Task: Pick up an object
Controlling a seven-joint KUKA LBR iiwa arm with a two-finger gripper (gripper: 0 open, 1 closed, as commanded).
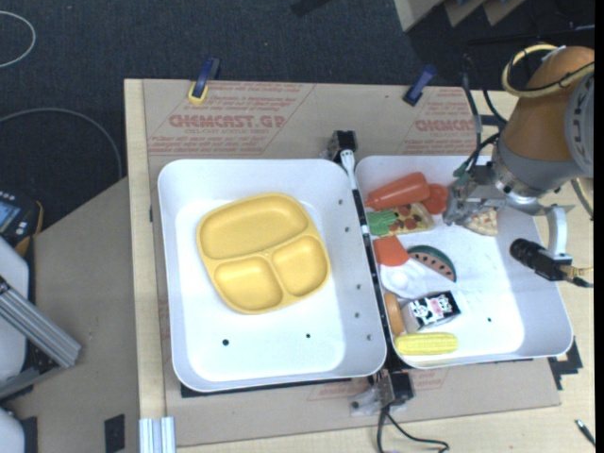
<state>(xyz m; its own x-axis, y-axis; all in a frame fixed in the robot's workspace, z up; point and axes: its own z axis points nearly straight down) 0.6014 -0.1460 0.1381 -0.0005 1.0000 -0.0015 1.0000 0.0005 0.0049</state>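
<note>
My gripper (468,206) hangs low over the upper right part of the right bin (528,310), below the orange band of the arm (547,111). A pale, speckled toy food piece (485,221) lies just under and beside its tip, partly hidden by it. Left of the gripper lie a red sausage (400,190), a pizza-like piece (413,217) and a green piece (380,222). Lower in the bin are an orange-red piece (389,250), a watermelon slice (437,260), a black-and-white carton (432,310) and a yellow corn cob (426,344).
The left bin (189,328) holds a yellow divided plate (262,251). A black cable part (538,258) of the arm hangs over the right bin's right side. Bare white floor shows in the right bin's lower right.
</note>
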